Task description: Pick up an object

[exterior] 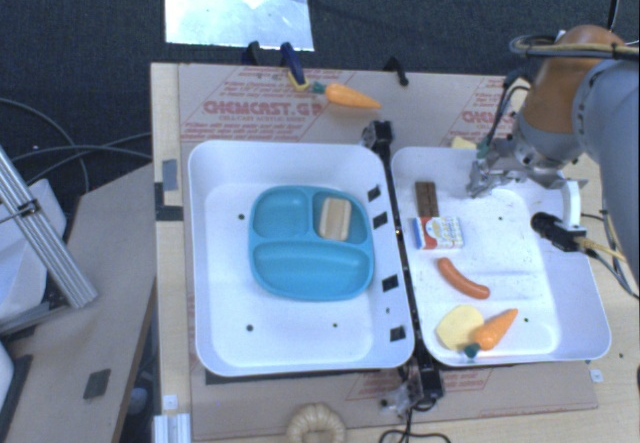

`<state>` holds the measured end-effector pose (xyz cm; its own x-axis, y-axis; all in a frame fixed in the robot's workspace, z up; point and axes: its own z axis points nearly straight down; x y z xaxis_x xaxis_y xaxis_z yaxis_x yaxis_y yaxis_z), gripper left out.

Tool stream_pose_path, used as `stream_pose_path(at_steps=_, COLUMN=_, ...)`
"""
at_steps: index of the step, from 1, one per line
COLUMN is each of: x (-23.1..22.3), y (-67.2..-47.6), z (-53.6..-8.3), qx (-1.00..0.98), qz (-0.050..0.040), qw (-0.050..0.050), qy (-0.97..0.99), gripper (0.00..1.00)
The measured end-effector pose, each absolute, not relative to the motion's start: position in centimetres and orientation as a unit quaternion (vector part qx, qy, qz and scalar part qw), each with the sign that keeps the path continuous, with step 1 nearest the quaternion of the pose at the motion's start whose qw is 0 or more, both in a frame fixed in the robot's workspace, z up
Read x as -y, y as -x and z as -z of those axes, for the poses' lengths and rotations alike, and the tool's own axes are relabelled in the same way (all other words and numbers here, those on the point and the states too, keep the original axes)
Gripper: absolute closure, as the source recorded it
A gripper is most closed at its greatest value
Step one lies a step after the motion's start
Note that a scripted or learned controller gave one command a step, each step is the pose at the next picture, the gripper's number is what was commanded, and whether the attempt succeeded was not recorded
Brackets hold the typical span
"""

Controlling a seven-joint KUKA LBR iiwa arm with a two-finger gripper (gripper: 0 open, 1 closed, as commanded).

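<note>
Carrot [495, 329] and yellow piece [455, 324] at right bin [575, 276] near edge | sausage [463, 278], small box [438, 232] mid-bin | gripper [485, 174] at far edge, grasping nothing, jaw state unreadable | step: approach; next: descend on one item

We see a divided plate [305, 256] in the left bin [215, 261]; the right bin [570, 301] holds a sausage [463, 278], carrot [493, 328] and small box [438, 232].
</note>
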<state>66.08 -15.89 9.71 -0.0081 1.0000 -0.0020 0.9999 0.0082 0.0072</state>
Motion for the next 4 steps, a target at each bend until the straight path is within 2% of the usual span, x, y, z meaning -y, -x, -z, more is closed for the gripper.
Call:
stream_pose_path(at_steps=1, x=16.0, y=-66.4, z=-14.2, qx=-0.709, qz=-0.0021, qw=0.003, qy=-0.705, gripper=1.00)
stream_pose_path(at_steps=2, x=15.8, y=-66.0, z=-20.5, qx=-0.709, qz=-0.0024, qw=0.003, qy=-0.705, gripper=1.00)
stream_pose_path(at_steps=3, x=15.8, y=-66.1, z=-22.7, qx=-0.709, qz=-0.0018, qw=0.002, qy=-0.705, gripper=1.00)
stream_pose_path(at_steps=4, x=9.9, y=-67.1, z=-23.0, qx=-0.711, qz=-0.0016, qw=0.001, qy=-0.704, gripper=1.00)
